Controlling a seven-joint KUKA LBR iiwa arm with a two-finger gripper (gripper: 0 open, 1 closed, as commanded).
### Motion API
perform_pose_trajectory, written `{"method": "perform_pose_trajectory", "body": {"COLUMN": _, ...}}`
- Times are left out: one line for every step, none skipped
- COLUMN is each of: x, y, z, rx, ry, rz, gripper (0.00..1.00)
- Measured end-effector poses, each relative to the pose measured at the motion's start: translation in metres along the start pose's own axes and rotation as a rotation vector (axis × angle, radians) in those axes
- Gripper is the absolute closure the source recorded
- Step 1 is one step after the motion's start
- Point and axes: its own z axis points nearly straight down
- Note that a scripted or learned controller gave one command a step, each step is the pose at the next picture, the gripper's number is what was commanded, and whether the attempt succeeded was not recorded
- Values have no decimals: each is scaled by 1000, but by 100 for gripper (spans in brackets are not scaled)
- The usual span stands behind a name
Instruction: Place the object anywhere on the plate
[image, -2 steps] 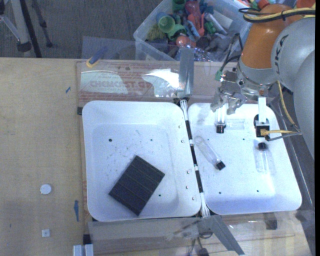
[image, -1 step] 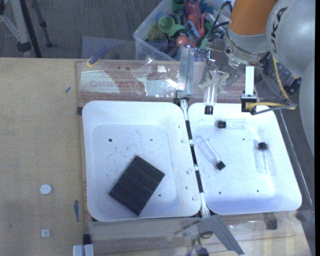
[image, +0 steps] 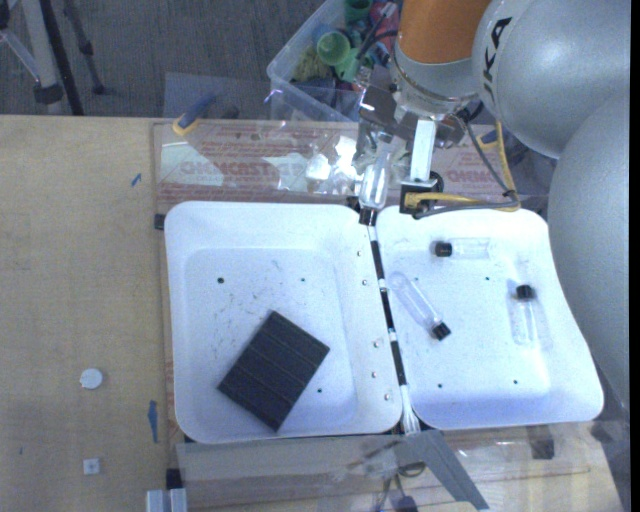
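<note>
A dark ribbed square plate (image: 274, 369) lies flat in the left bin (image: 200, 250), near its front. Three clear tubes with black caps lie in the right bin (image: 560, 380): one (image: 416, 303) near the inner wall, one (image: 462, 248) at the back, and one (image: 522, 314) toward the right. My gripper (image: 373, 190) hangs over the back rims where the two bins meet, away from the plate and the tubes. Something pale and glassy shows around its tip, too blurred to identify.
A clear plastic box of colourful items (image: 320, 50) stands behind the bins. A printed cardboard sheet (image: 240, 165) lies under their back edges. A yellow cable (image: 470, 200) runs by the wrist. A small white disc (image: 91, 378) lies on the bench at left.
</note>
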Motion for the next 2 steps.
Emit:
{"method": "perform_pose_trajectory", "body": {"x": 68, "y": -30, "z": -36, "rx": 0, "ry": 0, "rz": -107, "gripper": 100}}
{"method": "perform_pose_trajectory", "body": {"x": 126, "y": -56, "z": -59, "rx": 1, "ry": 1, "rz": 25, "gripper": 100}}
